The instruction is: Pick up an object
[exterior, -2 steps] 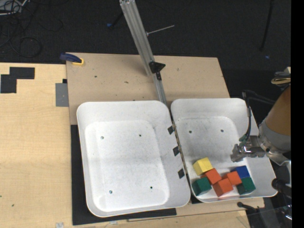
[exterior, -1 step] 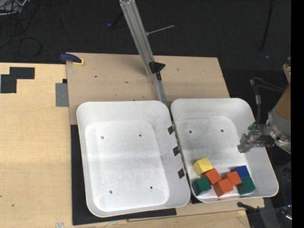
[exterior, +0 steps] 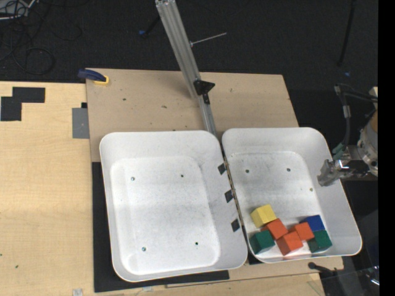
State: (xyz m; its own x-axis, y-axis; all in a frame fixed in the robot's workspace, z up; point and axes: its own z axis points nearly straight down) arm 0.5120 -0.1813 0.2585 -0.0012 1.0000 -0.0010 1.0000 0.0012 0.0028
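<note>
The right bin (exterior: 290,147) holds seven blocks by its near edge: one yellow block (exterior: 264,214), three orange blocks (exterior: 289,242), two green blocks (exterior: 263,242), one blue block (exterior: 315,222). The gripper (exterior: 330,171) hangs at the bin's right rim, grip unreadable.

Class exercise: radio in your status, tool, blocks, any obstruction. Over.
Tool over right bin's right rim. Coloured blocks clustered in its near corner, untouched. No obstruction seen.
</note>
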